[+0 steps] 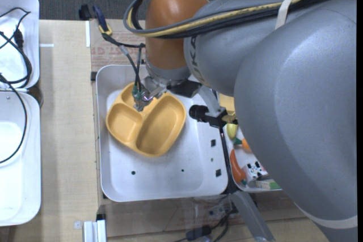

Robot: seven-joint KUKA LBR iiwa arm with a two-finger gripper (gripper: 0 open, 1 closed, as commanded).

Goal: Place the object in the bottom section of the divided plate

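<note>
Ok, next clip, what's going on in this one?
A grey KUKA arm reaches in from the right over a white bin that holds a yellow divided plate. Its gripper is down at the plate's upper part, near the ridge where the sections meet. Whether it carries anything is too small to tell. The plate's larger lower section looks bare. Some colourful items lie in the neighbouring bin to the right, partly hidden by the arm.

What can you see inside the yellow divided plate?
The divided plate shows bare yellow sections; the gripper hangs over its upper ridge, and the arm covers the plate's top part.
</note>
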